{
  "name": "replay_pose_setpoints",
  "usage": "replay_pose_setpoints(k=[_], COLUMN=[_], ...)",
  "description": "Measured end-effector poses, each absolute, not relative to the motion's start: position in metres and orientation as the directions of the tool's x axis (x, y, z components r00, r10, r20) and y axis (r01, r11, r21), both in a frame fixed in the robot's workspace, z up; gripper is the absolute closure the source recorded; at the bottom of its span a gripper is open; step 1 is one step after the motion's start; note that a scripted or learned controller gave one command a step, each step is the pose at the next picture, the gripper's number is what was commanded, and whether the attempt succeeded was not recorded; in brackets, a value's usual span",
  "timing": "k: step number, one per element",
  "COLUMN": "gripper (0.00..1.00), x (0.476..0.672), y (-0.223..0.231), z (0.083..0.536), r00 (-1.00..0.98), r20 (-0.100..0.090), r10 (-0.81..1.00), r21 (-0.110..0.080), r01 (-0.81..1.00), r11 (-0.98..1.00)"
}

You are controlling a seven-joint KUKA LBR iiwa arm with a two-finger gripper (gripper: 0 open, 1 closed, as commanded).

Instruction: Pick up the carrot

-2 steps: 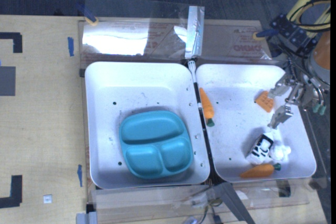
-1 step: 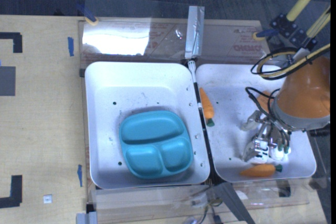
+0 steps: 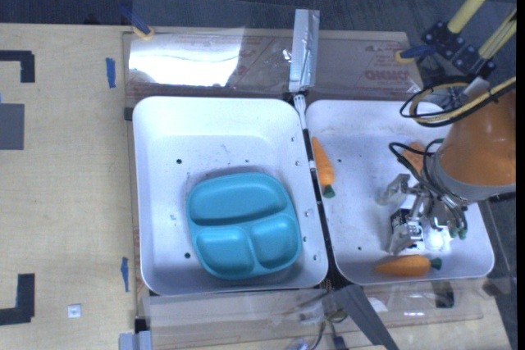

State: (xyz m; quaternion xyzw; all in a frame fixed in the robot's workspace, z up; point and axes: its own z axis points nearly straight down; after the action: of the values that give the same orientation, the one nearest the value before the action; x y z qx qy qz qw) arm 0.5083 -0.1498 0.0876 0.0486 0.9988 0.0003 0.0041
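Jaws of the gripper (image 3: 408, 235) — whether parted or closed I cannot tell — hang just above a carrot (image 3: 404, 265) lying lengthwise left-right, near the bin's (image 3: 361, 135) front wall.

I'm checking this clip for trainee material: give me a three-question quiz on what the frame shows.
1. True or false: the blue tray lies in the right bin.
2. How many carrots lie in the right bin? A) one B) two C) three
3. Fill in: the gripper hangs just above the carrot at the bin's ______ edge.

Key:
1. False; it lies in the left bin.
2. B; one carrot by the wall between the bins, another carrot near the front.
3. Front.
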Motion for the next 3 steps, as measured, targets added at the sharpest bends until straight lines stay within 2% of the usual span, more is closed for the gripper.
replay_pose_setpoints(k=[1,2,3], gripper=[0.00,0.00,0.00], x=[0.480,0.481,0.525], y=[-0.097,-0.017,-0.026], z=[0.144,0.185,0.200], r00=[-0.713,-0.833,-0.971], r20=[-0.002,-0.005,-0.007], r10=[0.701,0.553,0.238], r21=[0.002,0.004,0.002], r01=[0.701,0.553,0.238], r11=[0.713,0.833,0.971])
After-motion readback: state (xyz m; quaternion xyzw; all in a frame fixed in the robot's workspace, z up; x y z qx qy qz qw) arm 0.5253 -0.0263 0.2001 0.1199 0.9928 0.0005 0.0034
